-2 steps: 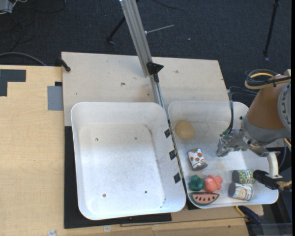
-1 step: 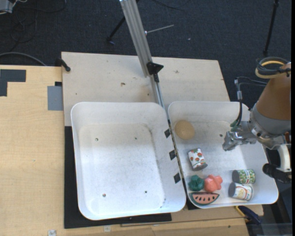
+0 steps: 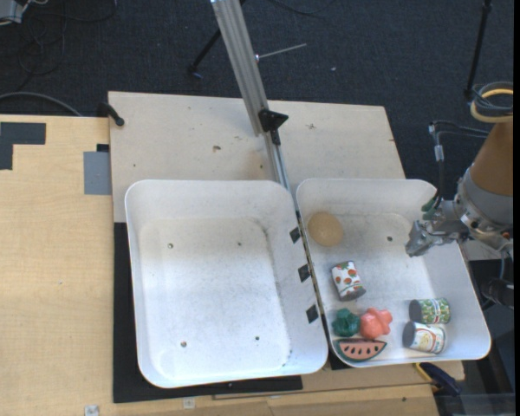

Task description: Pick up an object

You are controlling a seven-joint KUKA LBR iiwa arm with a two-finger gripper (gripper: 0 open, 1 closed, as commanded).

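The right bin (image 3: 390,199) holds several small objects. A tan ball (image 3: 325,229) lies near its left wall. Below it sits a white carton with red spots (image 3: 347,280). Along the front lie a green toy (image 3: 345,323), a red-orange toy (image 3: 376,321) and a watermelon slice (image 3: 361,349). Two cans rest at the front right, a green one (image 3: 430,310) and a white-and-yellow one (image 3: 425,337). My gripper (image 3: 419,237) hangs over the bin's right side, above and apart from the cans, with nothing visibly between its fingers.
The left bin (image 3: 156,232) adjoins the right one along a divider with black clips (image 3: 302,271). A slanted aluminium bar (image 3: 247,68) rises behind the bins. The arm's orange band (image 3: 498,159) is at the right edge.
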